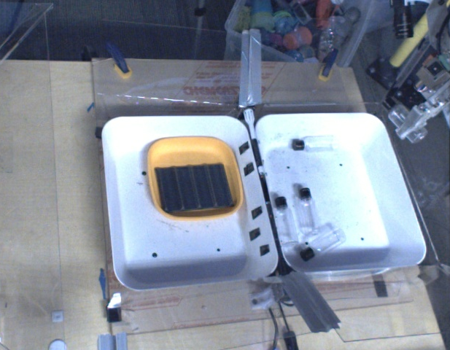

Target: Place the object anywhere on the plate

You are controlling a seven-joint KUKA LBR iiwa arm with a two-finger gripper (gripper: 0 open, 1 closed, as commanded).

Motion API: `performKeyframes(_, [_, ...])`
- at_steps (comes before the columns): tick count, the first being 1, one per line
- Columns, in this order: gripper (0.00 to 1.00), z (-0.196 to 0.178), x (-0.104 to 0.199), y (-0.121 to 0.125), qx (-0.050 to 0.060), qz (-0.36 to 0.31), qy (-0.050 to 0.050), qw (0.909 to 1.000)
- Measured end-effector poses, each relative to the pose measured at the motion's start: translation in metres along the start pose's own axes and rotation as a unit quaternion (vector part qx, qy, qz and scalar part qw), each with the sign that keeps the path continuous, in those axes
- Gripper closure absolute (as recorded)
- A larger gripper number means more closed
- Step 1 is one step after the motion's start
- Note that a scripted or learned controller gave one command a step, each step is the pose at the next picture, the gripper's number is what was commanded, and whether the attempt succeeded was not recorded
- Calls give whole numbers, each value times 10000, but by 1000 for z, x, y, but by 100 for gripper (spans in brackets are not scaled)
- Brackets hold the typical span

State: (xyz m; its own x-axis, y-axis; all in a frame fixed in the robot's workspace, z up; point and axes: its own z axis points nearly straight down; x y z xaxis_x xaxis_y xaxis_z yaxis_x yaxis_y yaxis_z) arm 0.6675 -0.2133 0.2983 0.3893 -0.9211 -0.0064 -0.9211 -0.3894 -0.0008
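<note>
Robotics lab, plywood bench (35, 195), two taped-down white bins (122, 254), clear tub of colourful test objects (297, 13), loose cabling (279, 327)

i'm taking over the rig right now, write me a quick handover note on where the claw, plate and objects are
Claw: at the view's right edge, beyond the right bin's outer wall, above the bench. Whether it is open or shut is not clear, and nothing can be seen in it.
Yellow plate: in the left bin, with a dark ribbed rectangular block lying on it.
Clear vials with black caps: several lie scattered in the right bin, mostly near the divider.
Done: one object, the block, is on the plate.
Left: if a vial is the target, none has been picked yet.
</note>
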Motion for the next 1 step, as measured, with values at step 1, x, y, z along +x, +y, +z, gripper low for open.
performKeyframes(1, [100,-19,-1,-1,22,-998,17,9950])
